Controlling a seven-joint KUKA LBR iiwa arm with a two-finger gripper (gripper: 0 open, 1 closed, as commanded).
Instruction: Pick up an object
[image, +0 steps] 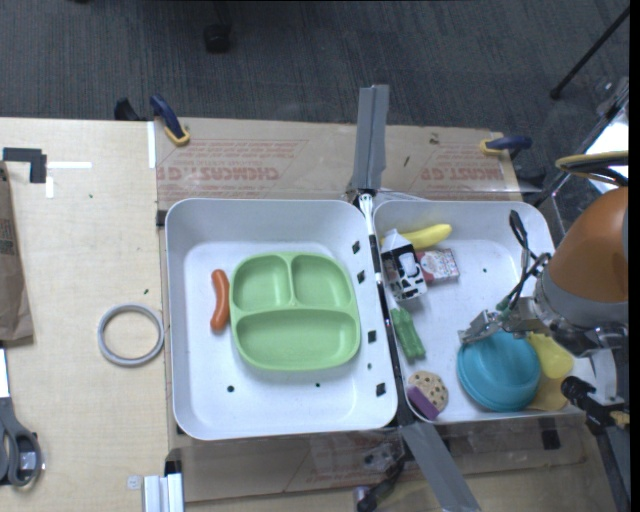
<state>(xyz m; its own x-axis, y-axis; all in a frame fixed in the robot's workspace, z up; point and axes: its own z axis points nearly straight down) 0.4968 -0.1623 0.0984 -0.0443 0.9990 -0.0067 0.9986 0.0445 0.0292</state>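
Observation:
My gripper (487, 326) hangs low in the right bin (480, 225), just above the top left rim of a blue bowl (500, 376). Nothing shows between its tips. A yellow item (552, 358) lies against the bowl's right side, partly under my wrist. Further left in this bin are a green cucumber-like piece (407, 334), a black and white carton (403, 270), a pink packet (440, 265), a yellow banana (426, 236), and a cookie (429, 384) beside a purple piece (423, 403).
The left bin (190, 330) holds a green divided plate (295, 310) and an orange sausage (219, 300). A grey divider post (370, 140) stands between the bins. On the bench to the left lie a tape ring (130, 333) and scissors (15, 455).

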